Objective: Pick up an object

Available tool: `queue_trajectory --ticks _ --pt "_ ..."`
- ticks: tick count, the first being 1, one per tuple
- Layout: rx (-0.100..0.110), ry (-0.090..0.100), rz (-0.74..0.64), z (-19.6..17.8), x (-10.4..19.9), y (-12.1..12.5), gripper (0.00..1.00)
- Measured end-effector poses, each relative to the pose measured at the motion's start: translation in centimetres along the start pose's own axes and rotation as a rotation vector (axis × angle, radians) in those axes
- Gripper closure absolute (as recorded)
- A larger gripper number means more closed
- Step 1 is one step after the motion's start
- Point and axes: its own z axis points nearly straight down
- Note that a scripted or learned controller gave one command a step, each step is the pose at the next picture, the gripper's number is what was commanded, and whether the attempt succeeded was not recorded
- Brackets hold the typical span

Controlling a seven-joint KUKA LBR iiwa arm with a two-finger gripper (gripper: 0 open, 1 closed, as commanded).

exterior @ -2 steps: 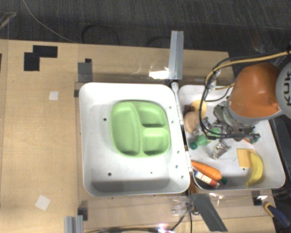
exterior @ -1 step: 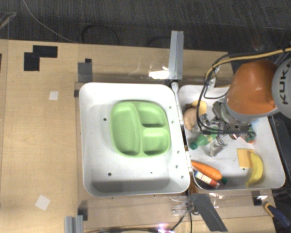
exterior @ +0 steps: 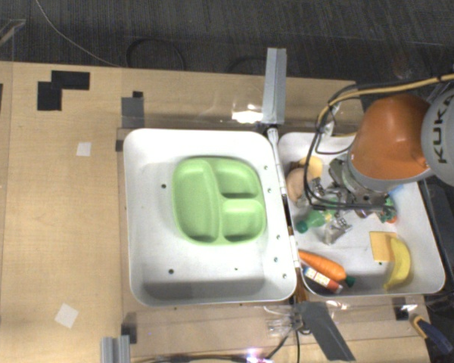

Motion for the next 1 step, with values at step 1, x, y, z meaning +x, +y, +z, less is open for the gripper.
queue_trajectory --ticks 1 --pt "0.001 0.000 0.012 -0.20 7.97 -0.40 0.00"
